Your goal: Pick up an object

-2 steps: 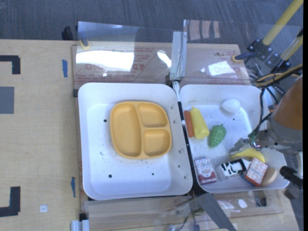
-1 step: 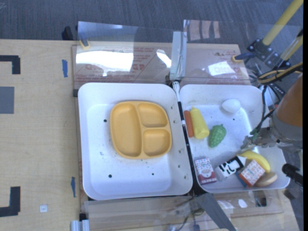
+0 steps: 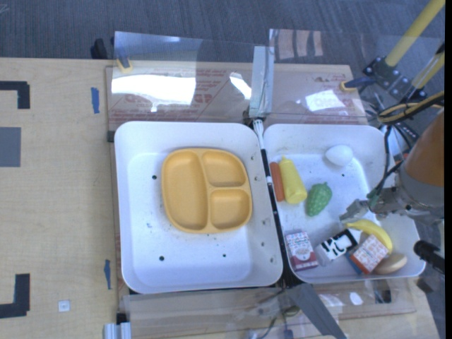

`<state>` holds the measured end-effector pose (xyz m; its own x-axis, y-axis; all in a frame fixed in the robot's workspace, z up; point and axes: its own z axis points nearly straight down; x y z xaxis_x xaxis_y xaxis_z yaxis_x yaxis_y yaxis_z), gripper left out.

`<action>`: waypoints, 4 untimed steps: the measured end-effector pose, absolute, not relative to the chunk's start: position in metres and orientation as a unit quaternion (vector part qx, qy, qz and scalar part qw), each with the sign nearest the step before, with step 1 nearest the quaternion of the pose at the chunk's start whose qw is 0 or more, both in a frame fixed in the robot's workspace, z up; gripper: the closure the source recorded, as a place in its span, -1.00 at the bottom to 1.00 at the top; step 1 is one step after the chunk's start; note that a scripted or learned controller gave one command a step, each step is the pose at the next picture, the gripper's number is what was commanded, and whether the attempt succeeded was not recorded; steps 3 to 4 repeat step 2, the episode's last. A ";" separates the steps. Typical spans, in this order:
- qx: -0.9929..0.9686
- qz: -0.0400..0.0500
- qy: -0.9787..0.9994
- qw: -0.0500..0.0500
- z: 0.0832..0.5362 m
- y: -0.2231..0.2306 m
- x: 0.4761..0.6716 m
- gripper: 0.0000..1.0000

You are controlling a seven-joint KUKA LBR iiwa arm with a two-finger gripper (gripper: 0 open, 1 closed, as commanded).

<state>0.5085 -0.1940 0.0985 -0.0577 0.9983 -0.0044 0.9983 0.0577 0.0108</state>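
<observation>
The right bin (image 3: 367, 141) holds several small items: a white egg (image 3: 339, 155), a yellow bottle (image 3: 292, 180) with a thin orange stick (image 3: 277, 182) beside it, a green leafy piece (image 3: 318, 198), a banana (image 3: 372, 232), a red carton (image 3: 301, 250), a black-and-white block (image 3: 337, 244), an orange-red box (image 3: 367, 254) and a tan bread roll (image 3: 390, 263). My gripper (image 3: 358, 209) reaches in from the right edge. It hangs low over the bin, just behind the banana and right of the green piece. Nothing is seen held in it.
The left bin (image 3: 134, 210) carries a yellow divided plate (image 3: 207, 189). A raised divider (image 3: 267, 189) separates the bins. Clear plastic sheets (image 3: 183, 76) stand behind them. Cables and a yellow pole (image 3: 417, 27) crowd the upper right.
</observation>
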 end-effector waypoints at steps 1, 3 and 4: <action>0.686 0.003 0.727 0.007 0.109 -0.194 0.510 1.00; 0.686 0.003 0.727 0.006 0.108 -0.194 0.509 -1.00; 0.686 0.003 0.727 0.006 0.108 -0.194 0.509 -1.00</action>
